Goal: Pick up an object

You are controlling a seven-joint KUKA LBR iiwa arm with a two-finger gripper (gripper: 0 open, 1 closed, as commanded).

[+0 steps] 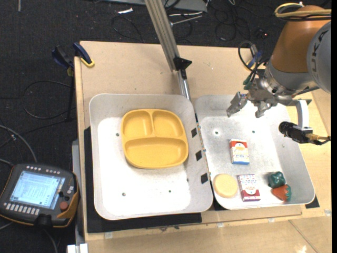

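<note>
Two white bins are sitting side by side on the tabletop. The left bin (105, 194) is holding one yellow divided plate (155, 138). The right bin (221, 121) is holding five items: two small cartons (239, 152) (248, 187), one round yellow disc (225, 185), one green piece (275, 179) and one red piece (282, 192), all toward its near edge. The gripper (247, 108) is hovering over the right bin's far edge, jaws spread apart and grasping nothing.

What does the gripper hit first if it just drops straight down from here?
Likely bare floor of the right bin: the open gripper hangs over its upper part, well clear of the small white carton. Height is hard to judge.
</note>
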